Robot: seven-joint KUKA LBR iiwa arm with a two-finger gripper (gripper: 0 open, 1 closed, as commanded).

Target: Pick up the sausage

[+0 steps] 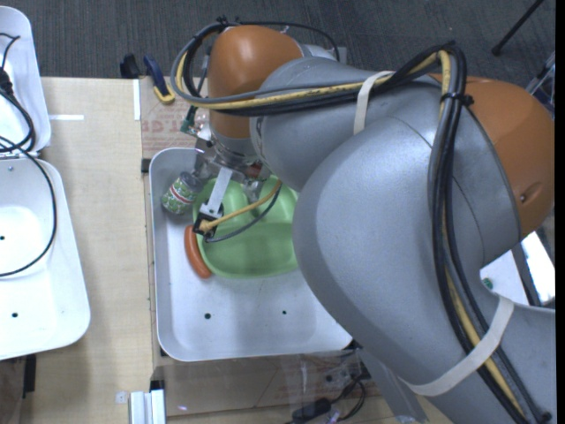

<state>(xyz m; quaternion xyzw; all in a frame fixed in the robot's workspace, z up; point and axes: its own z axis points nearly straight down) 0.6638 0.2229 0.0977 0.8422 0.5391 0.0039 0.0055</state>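
Observation:
The sausage (197,253), a short orange-red link, lies in the right bin (238,329) against the left rim of a pale green bowl (256,237). The arm comes in from the right and covers much of this bin. Its wrist hangs over the bin's far left part, above the bowl's far edge. The gripper (214,168) points down there, a little beyond the sausage and close to a small green-labelled can. The wrist hides its fingertips.
The small can (179,193) lies on its side in the far left corner of the right bin. The left bin (35,263) holds a loop of black cable (26,122). Bare bin floor shows nearer the camera than the bowl.

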